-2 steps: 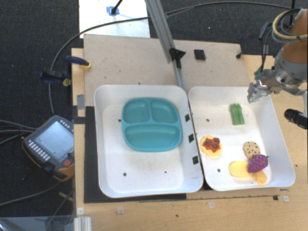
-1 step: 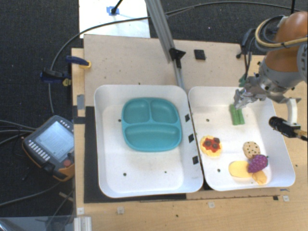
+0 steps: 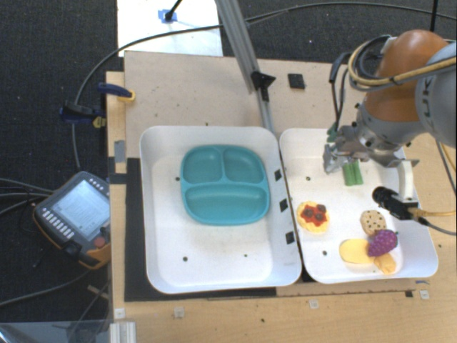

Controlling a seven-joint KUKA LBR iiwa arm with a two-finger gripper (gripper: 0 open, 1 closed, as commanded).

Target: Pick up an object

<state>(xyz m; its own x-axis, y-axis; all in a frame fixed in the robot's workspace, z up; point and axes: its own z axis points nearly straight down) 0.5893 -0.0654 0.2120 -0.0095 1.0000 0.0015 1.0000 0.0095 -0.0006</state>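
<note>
My gripper (image 3: 341,157) hangs low over the back of the right bin (image 3: 308,164). A small green block (image 3: 352,173) lies right against its lower right side; whether the gripper grips it is hidden by the wrist. Further forward in the same bin lie a round yellow toy with red and dark toppings (image 3: 313,216), a speckled cookie (image 3: 371,221), a purple bunch of grapes (image 3: 383,242), a pale yellow piece (image 3: 353,251) and a small orange-yellow piece (image 3: 387,264).
The left bin (image 3: 158,213) holds a teal divided plate (image 3: 225,185). A grey pole (image 3: 239,31) slants down to the gap between the bins. A black part with a cable (image 3: 389,201) sticks out over the right bin. A pendant (image 3: 75,216) lies left of the bench.
</note>
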